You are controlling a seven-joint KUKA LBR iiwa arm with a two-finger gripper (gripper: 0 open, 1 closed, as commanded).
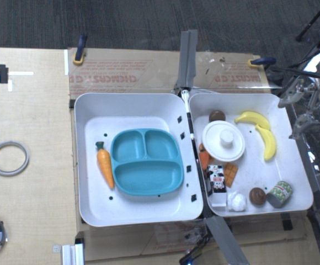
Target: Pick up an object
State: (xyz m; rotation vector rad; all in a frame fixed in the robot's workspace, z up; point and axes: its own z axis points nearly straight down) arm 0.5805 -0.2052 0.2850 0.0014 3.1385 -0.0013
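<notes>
Nearest the camera in the right bin (300,164) lay a white ball (237,202), a brown ball (257,195) and a green patterned can (280,193). Behind them were a small carton (217,178), a white lidded bowl (223,139), a banana (262,132) and a brown lump (217,116), while the left bin (88,148) held a carrot (105,166) just beside a teal divided plate (147,162). The arm stood outside the right bin's far right corner, its gripper (306,106) touching no object, and whether the claw was wide or narrow could not be told.
</notes>
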